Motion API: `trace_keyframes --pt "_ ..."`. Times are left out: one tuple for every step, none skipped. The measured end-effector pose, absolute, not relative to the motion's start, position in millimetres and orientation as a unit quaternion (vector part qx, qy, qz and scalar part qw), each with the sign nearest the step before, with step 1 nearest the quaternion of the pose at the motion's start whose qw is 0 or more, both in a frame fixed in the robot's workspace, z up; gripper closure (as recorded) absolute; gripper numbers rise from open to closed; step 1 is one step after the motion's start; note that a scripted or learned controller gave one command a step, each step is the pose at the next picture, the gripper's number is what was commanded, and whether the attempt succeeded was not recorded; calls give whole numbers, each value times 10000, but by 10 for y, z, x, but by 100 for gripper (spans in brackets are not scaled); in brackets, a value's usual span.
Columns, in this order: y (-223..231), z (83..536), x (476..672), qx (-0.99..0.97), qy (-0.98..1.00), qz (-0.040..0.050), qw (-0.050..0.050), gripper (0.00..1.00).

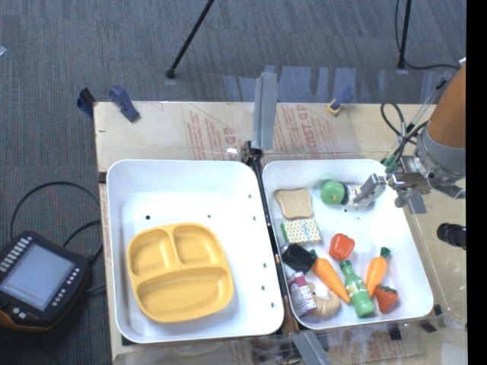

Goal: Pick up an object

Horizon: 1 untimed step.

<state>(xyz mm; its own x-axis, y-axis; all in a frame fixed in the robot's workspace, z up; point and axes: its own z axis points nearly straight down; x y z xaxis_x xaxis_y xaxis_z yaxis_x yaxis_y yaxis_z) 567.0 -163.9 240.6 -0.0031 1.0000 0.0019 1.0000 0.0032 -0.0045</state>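
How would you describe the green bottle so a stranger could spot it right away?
Look in the right bin, the one crowded with toy food. Near its front edge the green bottle lies between two carrots. It is the only green thing there with a white label band and narrow neck.

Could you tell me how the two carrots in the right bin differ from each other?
The left carrot lies diagonally, its tip toward the bottle, while the right carrot runs nearly up and down the picture. The left carrot looks longer and touches the black object at its upper end; the right carrot shows green leaves at its top. Both are orange toys lying in the right bin.
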Motion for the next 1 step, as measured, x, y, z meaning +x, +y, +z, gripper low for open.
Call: trace_keyframes --pt "-1879 860 5187 -6548 -7558 -1 27 0"
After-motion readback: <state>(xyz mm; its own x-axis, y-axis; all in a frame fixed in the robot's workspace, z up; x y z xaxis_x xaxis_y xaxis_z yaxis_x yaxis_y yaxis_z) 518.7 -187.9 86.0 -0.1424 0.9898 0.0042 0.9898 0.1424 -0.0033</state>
